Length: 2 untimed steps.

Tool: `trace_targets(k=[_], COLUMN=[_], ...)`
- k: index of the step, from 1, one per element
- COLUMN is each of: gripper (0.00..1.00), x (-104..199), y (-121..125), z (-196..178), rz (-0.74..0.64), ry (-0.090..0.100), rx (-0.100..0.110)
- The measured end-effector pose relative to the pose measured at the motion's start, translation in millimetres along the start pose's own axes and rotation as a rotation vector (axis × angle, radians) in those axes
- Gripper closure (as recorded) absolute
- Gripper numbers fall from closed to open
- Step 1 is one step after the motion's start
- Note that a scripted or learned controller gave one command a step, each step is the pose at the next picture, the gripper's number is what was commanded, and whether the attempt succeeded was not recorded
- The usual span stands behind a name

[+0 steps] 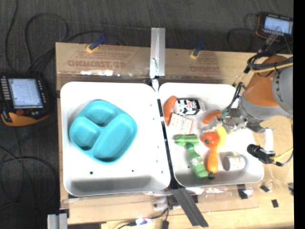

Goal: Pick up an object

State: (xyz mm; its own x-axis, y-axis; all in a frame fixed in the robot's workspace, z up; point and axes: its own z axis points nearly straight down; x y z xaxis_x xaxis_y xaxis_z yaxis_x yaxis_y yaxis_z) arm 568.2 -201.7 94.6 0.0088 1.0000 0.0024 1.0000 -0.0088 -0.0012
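The pincer hangs low over the right bin, near its right edge, just beside a yellow piece; whether it is spread or pinched cannot be told. That bin carries one green bottle, one tomato, one carrot, one small can, one milk carton and one pale card. The left bin bears a single teal divided tray.

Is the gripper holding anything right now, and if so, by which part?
Cannot be told. The gripper sits low over the right bin, beside the yellow item and the tomato; no hold on either is visible.
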Motion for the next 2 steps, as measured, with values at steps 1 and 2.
trace_targets(k=[1,2], gripper=[1.0,1.0], x=[2,47], y=[0,11], z=[-8,-109], rz=[-0.001,0.075], ry=[0.003,-0.004], rx=[0.001,0.0])
